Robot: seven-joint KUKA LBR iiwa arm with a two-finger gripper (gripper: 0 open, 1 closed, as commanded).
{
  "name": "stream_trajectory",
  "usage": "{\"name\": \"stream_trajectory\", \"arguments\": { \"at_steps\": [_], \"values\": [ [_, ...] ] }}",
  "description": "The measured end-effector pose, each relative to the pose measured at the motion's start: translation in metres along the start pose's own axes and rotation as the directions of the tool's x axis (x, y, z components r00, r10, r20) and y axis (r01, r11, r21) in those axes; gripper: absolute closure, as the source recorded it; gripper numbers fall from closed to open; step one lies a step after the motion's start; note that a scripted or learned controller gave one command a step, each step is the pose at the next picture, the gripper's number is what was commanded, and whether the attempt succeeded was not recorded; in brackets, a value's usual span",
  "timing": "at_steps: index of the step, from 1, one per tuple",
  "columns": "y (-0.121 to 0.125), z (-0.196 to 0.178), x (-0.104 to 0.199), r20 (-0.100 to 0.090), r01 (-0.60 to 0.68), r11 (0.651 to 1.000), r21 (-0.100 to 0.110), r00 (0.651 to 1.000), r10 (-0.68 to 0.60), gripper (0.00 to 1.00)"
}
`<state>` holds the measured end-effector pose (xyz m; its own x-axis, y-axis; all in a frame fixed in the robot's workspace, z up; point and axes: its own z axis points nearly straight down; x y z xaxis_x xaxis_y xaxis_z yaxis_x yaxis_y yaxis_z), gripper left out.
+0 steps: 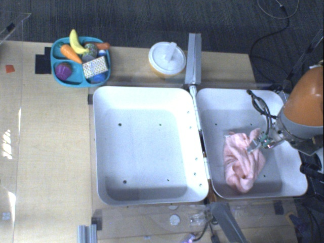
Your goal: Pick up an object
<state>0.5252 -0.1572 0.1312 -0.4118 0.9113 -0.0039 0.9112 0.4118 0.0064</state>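
Observation:
A crumpled pink cloth [242,159] lies in the right bin [223,108], toward its front. My gripper [259,142] reaches in from the right and sits at the cloth's upper right edge, touching or just above the fabric. The orange band of the arm [306,103] is above it at the right edge of the view. The fingertips are small and partly lost against the cloth.
The left bin [144,143] sits beside the right one, parted by a metal divider [193,59]. Behind the bins, a blue tray of toy food [80,61] and a white lidded cup [166,58] stand on the bench. Cables hang at the right.

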Motion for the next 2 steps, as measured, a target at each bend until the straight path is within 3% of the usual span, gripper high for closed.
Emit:
{"name": "stream_trajectory", "arguments": {
  "at_steps": [1,2],
  "values": [
    [0.073,-0.001,-0.030,0.000,-0.211,0.977,0.000,0.977,0.211,1.00],
    [0.105,-0.012,-0.021,0.001,0.092,0.996,-0.001,0.996,-0.092,1.00]
  ]
}}
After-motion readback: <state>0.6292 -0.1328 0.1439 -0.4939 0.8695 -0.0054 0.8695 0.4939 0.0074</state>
